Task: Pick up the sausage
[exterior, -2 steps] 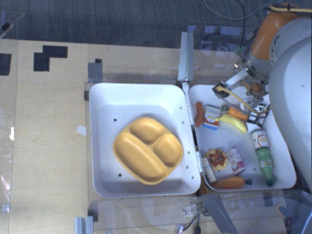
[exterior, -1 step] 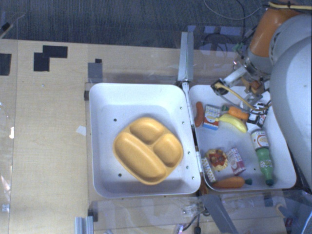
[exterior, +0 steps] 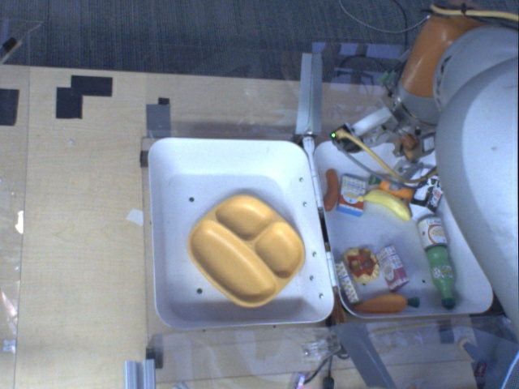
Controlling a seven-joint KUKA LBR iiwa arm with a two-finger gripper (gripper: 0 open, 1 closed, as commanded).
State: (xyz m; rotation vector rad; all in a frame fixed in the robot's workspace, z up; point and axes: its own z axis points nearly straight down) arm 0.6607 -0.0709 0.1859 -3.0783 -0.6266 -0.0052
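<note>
Reddish sausage [exterior: 331, 190] lies left of the seemingly raised tool [exterior: 403, 148].

Even, soft light; perhaps slightly blurred.

Two white bins [exterior: 162, 241] [exterior: 478, 302], one yellow three-compartment plate [exterior: 246, 248], one sausage [exterior: 331, 189], one banana [exterior: 386, 205], one carrot [exterior: 379, 303], one green bottle [exterior: 443, 275], one small jar [exterior: 432, 232], one pizza slice [exterior: 362, 264], three small snack packets [exterior: 351, 194] [exterior: 392, 267] [exterior: 347, 283].

Single fixed camera above bench [exterior: 73, 241], slanted downward, covering both bins; arm [exterior: 478, 136] enters from right.
</note>
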